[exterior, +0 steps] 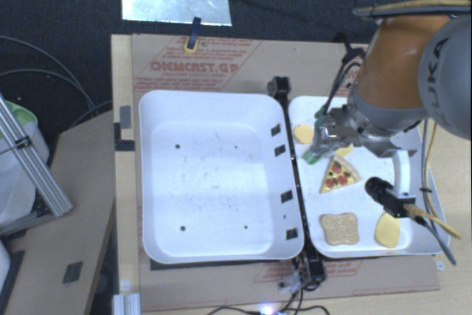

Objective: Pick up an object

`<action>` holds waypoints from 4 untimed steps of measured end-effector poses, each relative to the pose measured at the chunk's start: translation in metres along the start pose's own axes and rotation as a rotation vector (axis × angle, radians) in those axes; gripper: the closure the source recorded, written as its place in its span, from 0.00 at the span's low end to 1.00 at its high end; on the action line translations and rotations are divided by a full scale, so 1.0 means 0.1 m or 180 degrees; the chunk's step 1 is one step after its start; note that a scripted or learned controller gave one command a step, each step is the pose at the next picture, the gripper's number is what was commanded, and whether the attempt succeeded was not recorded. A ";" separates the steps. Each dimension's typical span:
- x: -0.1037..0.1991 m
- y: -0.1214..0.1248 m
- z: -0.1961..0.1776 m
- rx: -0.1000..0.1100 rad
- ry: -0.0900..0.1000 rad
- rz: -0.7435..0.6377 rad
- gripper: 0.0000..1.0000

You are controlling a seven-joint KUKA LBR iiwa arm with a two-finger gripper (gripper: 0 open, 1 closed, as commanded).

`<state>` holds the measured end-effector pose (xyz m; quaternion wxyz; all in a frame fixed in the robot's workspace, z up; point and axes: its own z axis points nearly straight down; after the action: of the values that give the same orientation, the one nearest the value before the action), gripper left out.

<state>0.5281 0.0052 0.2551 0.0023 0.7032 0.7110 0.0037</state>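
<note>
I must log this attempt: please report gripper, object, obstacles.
Gripper low in right bin, at green piece. Grasp not confirmed. Pizza slice and yellow disc close beside.

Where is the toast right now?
Camera view: the toast lies in the right bin near its front edge, below the pizza slice, left of the yellow piece.

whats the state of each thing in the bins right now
pizza slice: lying flat, toppings up, right bin
toast: lying flat, by the bin's near rim
yellow disc: flat, by the bin's left wall
yellow lump: resting beside the toast, apart
green piece: at the gripper's tip, grasp unclear
gripper: low inside right bin
</note>
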 end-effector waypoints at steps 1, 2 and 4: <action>0.63 -0.41 -0.58 0.0010 0.0002 0.0005 1.00; 0.91 -0.39 -1.21 -0.0002 0.0004 0.0011 1.00; 1.06 -0.22 -2.84 -0.0038 0.0008 0.0044 1.00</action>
<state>0.5029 0.1103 0.5388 0.0056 0.7080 0.7061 0.0089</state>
